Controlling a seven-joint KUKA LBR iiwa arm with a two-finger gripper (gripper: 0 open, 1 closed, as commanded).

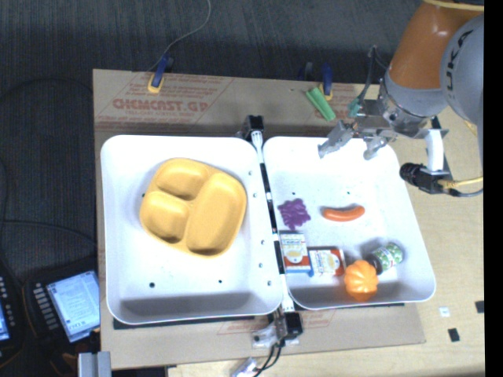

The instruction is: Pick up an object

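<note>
Gripper (351, 144): hangs over the far edge of the right bin (409, 210), fingers spread wide, nothing betw. them. The two tips point down and toward the near side of the bench.

Arm (428, 53): comes in from view's right, orange band above the wrist; only one arm, so no choice of which is nearer.

Nearest target: the sausage (343, 212), orange-red, lying flat on the bin floor abt. mid-bin, apart from the other items.

Key relation: sausage lies toward the viewer from the fingers, almost straight below them in the view, a touch to view's left of the right fingertip. Clear floor betw. gripper and sausage.

Sausage axis: long axis runs roughly left-right across the view, right end tipped slightly up. Ends look alike, so no real "pointing" dir.

Finger line vs axis: the open fingers also look spread roughly left-right, i.e. along the sausage, not across it. Judgement: wrist likely needs a turn so the pads close on the short width.

Other items, right bin: purple grapes (293, 211) left of the sausage; small carton (293, 254) and red box (325, 261) by the near wall; orange pumpkin (361, 280) and a green-white can (385, 256) in the near right corner, touching or nearly so.

Left bin (126, 289): one big yellow bread-like lump (192, 205), well apart from gripper.

Stage: approach, prob. nothing picked yet.

Risk: near-corner cluster is crowded; sausage is low and could slip.
</note>
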